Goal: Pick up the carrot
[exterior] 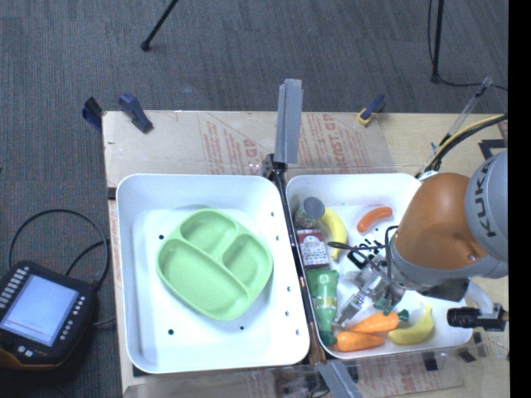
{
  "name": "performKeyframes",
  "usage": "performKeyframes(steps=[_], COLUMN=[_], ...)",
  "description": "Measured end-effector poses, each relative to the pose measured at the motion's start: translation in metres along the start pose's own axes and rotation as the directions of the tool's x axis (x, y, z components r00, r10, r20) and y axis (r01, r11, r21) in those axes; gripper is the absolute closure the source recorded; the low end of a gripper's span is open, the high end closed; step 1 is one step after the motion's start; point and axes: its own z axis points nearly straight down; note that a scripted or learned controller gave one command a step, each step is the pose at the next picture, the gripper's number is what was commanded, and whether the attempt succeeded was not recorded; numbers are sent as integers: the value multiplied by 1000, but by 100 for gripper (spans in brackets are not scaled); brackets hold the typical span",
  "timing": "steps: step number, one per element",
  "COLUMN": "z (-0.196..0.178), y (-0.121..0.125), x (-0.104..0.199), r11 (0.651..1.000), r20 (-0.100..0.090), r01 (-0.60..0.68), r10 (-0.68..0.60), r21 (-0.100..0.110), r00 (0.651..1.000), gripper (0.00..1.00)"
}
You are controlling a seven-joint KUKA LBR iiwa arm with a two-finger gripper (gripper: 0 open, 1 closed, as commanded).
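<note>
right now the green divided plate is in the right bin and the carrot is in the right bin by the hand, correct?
Not quite. The green divided plate lies in the left bin, as the camera view shows. The carrot is indeed in the right bin, by the hand.

Carrot (372, 322) in right bin (412, 184)
</note>
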Motion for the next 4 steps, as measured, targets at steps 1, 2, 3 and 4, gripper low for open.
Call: performKeyframes(steps=[1,2,3,4], z=[-168,-11,-16,-103], y=[-47,-35,-36,6], x=[-20,-8,-7,23], r11=[969,988,989,933], r20=[1,2,-7,-1], r01=[249,157,150,360], r10=[-249,-157,-150,-360], r21=[-2,-2,-1,0], r00=[969,988,989,933], gripper=[0,0,100,100])
